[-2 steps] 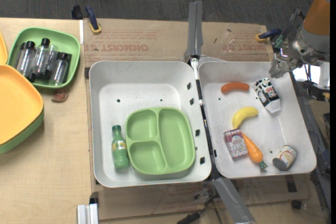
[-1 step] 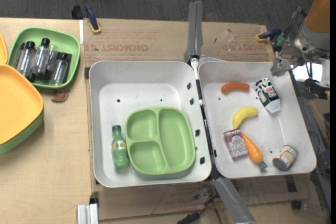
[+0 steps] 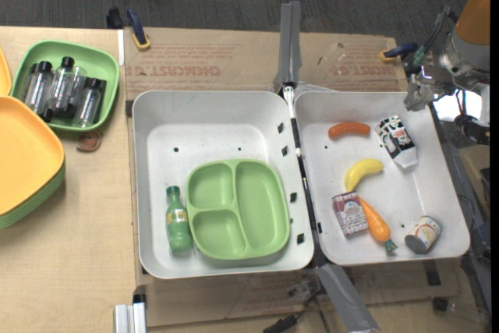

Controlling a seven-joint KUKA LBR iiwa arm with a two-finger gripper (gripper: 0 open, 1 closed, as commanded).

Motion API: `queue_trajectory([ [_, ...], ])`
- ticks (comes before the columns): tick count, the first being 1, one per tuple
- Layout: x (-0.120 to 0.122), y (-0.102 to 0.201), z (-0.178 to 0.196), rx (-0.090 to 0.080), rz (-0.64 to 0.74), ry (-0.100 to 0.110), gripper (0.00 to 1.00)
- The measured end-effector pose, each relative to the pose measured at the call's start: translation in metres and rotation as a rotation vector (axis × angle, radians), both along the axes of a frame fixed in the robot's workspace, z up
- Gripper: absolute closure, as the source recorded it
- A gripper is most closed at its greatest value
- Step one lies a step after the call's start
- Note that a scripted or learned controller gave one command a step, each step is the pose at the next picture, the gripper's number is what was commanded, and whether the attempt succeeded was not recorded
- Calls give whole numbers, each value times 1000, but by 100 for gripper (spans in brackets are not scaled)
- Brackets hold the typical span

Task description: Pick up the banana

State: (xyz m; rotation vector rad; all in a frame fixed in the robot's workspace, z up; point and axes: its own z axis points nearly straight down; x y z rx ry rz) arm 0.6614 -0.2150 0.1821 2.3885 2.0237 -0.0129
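White right bin (image 3: 452, 242) holds the banana (image 3: 363, 171) near its centre, lying free between a hot dog (image 3: 348, 129), a small milk carton (image 3: 397, 140), a carrot (image 3: 376, 222) and a snack packet (image 3: 349, 214). Gripper (image 3: 417, 93) hovers at the bin's upper right corner, well apart from banana; grip state: cannot tell.

Yellow banana (image 3: 363, 171) lies in right bin (image 3: 452, 191).
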Motion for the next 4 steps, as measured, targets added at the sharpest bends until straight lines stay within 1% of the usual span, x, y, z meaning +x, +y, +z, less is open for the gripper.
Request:
queue_trajectory([
  [3, 1, -1, 27, -6, 8, -2, 100],
  [4, -14, 0, 23, 13, 112, 3, 100],
])
